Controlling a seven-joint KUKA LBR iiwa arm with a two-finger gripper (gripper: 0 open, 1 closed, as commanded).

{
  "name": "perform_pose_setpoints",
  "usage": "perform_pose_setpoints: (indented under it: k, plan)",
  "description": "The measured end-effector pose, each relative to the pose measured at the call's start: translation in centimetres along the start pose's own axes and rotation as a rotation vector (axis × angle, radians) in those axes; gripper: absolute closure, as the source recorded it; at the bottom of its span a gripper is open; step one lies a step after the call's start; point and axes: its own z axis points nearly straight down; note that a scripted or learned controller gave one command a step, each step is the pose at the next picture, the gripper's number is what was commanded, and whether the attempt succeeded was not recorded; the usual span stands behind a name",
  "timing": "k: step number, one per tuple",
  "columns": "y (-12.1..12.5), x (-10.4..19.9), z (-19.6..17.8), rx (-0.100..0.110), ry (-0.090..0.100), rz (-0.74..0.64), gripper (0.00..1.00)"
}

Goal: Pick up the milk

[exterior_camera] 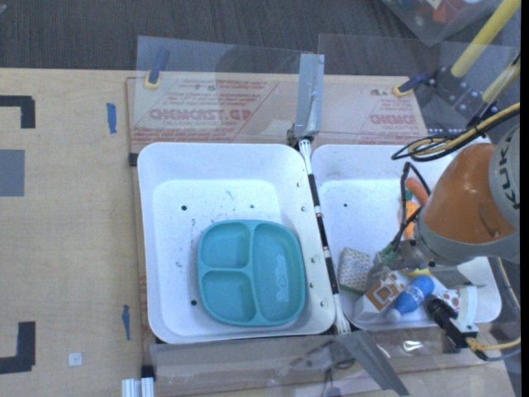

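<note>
My tool (395, 265) sits low in the right bin (347, 190), near its front; the wrist hides the tips, so I cannot tell its state. Just beneath it I see a small brown-and-white carton, the milk (385, 289), touching a blue bottle (411, 295) on its right. The left bin (165, 180) holds a teal divided plate (250, 273).

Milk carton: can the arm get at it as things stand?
Probably yes. The milk carton lies in the right bin just below the arm's wrist, its top uncovered; a blue bottle crowds its right side.
</note>
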Motion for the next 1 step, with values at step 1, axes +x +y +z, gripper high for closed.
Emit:
perform_pose_setpoints:
  k: [1]
  plan:
    - [-0.12,0.74,-0.01,0.002,0.000,-0.189,0.00]
